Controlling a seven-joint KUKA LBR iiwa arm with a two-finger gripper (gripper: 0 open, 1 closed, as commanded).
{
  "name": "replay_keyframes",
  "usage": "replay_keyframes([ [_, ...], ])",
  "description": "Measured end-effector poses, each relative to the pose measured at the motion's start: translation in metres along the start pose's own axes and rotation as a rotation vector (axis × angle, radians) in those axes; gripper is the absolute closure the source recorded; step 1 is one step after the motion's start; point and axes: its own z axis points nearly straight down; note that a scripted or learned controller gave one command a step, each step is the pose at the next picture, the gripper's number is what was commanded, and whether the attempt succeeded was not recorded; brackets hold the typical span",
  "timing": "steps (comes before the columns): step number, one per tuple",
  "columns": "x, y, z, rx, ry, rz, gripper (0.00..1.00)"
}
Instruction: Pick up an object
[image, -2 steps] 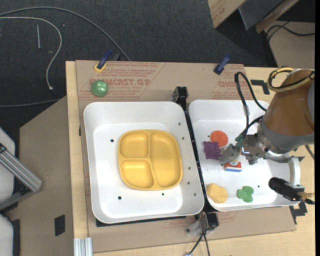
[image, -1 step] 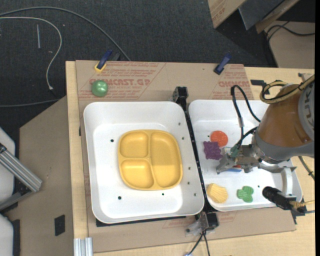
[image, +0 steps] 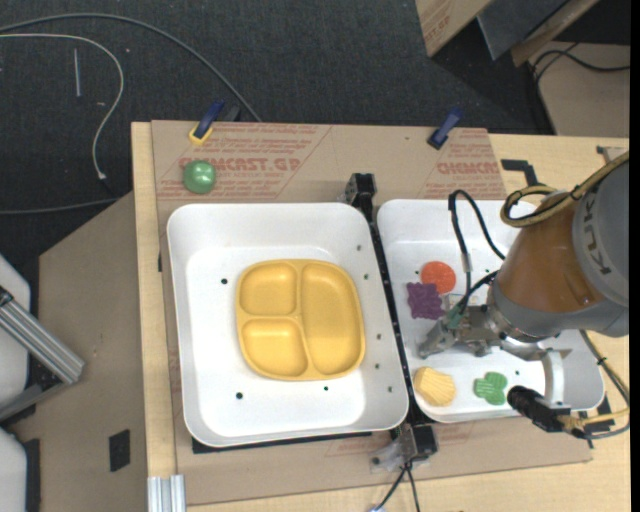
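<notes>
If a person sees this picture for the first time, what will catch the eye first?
Probably the yellow divided plate, lying alone in the middle of the left bin. Next, the grey and orange arm reaching from the right over the right bin, its end effector low among small toys: a purple piece, an orange one, a green one.

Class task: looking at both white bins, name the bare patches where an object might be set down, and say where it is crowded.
Free: the left bin's white floor all around the yellow divided plate, widest at its left and near edge. Crowded: the right bin, where the orange piece, purple piece, yellow piece and green piece ring the gripper.
</notes>
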Motion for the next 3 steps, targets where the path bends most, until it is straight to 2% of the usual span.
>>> replay_keyframes([
  [1,0.001,0.001,-0.013,-0.004,0.001,-0.002,1.00],
  [3,-0.016,-0.007,-0.124,-0.010,-0.004,-0.002,1.00],
])
